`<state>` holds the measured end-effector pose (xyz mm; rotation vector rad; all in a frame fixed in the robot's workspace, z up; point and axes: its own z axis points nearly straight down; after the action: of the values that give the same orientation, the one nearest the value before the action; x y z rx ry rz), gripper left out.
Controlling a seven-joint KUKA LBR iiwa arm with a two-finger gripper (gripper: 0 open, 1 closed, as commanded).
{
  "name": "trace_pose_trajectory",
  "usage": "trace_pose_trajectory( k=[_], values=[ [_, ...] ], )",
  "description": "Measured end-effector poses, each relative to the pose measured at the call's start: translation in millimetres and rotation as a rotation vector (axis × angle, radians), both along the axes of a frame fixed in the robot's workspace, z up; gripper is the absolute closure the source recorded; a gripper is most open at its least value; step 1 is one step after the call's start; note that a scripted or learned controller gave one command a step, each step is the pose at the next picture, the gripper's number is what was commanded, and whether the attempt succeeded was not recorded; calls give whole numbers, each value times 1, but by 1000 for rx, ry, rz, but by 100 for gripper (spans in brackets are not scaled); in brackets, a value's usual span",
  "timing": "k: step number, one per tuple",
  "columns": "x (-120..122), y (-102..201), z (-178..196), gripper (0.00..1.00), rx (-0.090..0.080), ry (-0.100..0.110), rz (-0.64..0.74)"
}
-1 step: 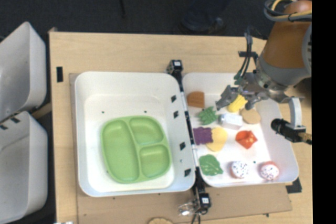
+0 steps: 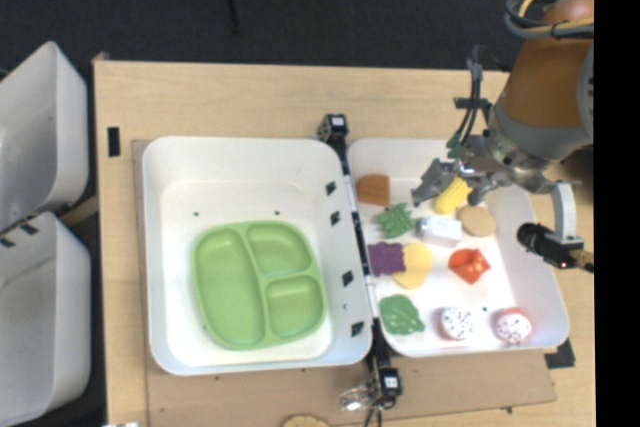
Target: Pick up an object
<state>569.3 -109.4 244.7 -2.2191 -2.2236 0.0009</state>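
Camera view, looking down at a slant on two shallow white bins; places are given relative to the yellow corn-shaped toy (image 2: 452,196) in the right bin (image 2: 535,300).

Nearest the viewer, well below the corn, lie a green leafy toy (image 2: 401,313), a white speckled ball (image 2: 457,322) and a pink-speckled ball (image 2: 512,326). A little closer to the corn sit a purple piece (image 2: 386,258), a yellow piece (image 2: 416,264) and a red block (image 2: 469,265). Just beside the corn are a white block (image 2: 440,229), a tan oval (image 2: 479,221) and a green piece (image 2: 395,220); a brown block (image 2: 373,189) lies to its left. Far to its left, the left bin (image 2: 160,215) holds a green divided tray (image 2: 258,283).

The gripper (image 2: 446,180) hangs right over the corn, seemingly touching it, with the grey and orange arm (image 2: 545,95) rising beyond.

Judging by this, the pick is at the reaching or closing stage: no toy is lifted, and grasping and raising remain.

The wrist hardware blurs into the corn, so whether the pincer is wide, narrow or gripping cannot be told. The arm is cut off at the right edge.
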Motion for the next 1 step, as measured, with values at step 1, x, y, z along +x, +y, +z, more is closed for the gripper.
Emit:
trace_pose_trajectory(
  k=[1],
  values=[
    [-3,8,-50,0,0,5,-4]
  ],
)
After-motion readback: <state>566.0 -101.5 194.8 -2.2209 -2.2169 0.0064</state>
